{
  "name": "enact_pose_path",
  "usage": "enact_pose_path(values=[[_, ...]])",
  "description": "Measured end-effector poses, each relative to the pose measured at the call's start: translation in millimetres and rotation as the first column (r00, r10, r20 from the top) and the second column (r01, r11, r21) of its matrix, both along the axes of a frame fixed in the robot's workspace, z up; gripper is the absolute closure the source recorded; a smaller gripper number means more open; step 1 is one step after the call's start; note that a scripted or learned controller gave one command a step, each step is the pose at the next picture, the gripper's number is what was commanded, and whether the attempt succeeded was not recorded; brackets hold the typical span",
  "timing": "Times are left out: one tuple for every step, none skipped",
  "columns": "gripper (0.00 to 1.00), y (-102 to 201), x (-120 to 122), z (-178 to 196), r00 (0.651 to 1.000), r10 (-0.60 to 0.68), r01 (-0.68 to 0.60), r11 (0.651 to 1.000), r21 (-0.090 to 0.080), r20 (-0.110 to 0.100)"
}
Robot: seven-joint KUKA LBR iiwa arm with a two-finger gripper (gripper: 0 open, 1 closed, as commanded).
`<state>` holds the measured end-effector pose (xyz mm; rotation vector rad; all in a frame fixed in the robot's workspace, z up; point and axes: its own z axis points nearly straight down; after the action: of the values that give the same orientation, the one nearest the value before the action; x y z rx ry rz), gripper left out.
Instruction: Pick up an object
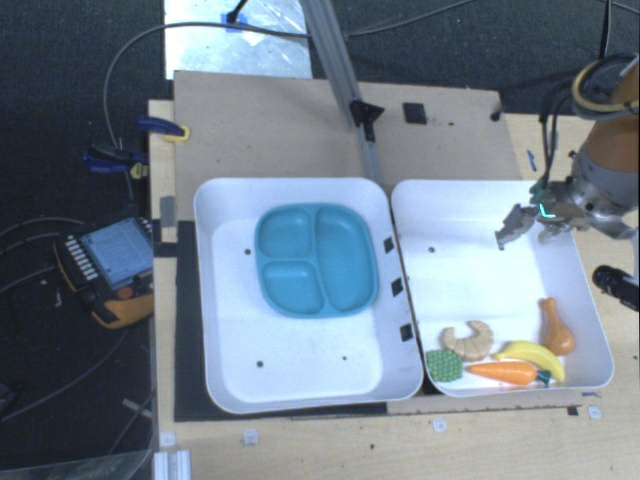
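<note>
Nearest us, the toy foods huddle in the right bin's [590, 298] near corner: carrot [503, 372], banana [532, 355], drumstick [556, 329], croissant [471, 339], green piece [445, 365]. Farther back, our gripper [522, 224] hangs over bare floor, well apart, carrying nothing; how wide it is open we cannot tell. In the left bin rests a blue divided plate [317, 259].

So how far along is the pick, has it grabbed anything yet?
Nothing looks picked yet. The gripper hangs over the upper part of the right bin with nothing between its fingers. The banana, carrot, croissant and orange drumstick all lie at the bin's lower edge. Left: reaching one, closing and lifting.
</note>
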<state>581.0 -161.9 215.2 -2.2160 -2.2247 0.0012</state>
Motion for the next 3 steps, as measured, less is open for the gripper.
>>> enact_pose_path(values=[[0.00,0,1,1,1.000,0.001,-0.001,1.000,-0.001,0.004],[0.00,-9,-1,-46,1.000,-0.003,0.003,1.000,-0.001,0.001],[0.00,-12,4,-89,1.000,-0.003,0.003,1.000,-0.001,0.000]])
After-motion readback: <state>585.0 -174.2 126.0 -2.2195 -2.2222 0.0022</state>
